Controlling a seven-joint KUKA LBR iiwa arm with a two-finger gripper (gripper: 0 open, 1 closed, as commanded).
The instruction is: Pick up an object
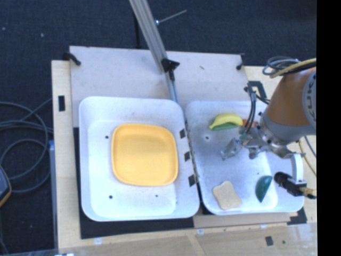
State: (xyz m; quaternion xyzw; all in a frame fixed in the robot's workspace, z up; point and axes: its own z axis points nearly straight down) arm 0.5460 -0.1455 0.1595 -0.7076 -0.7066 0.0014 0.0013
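**Gripper low in the right bin, three objects around it**

Camera view: Two white bins stand side by side in the middle of the frame. The left bin carries one yellow plate, square with rounded corners and a raised rim, lying flat near its centre. The right bin holds three loose objects. One banana, yellow with a green part along its upper edge, lies curved in the upper part of this bin. One beige piece, which looks like a slice of bread with a rough outline, lies at the lower edge of the bin. One dark green object, shaped like a leaf or a drop, lies to the right of the beige piece, near the lower right corner.

The arm, grey with an orange band, comes in from the right side of the frame. Its gripper is low over the middle of the right bin, below the banana and above the beige piece, apart from both. Nothing is seen between its fingers; how wide the jaws stand I cannot tell from this slanted view.

A metal bar runs from the upper middle of the frame down to the bins.
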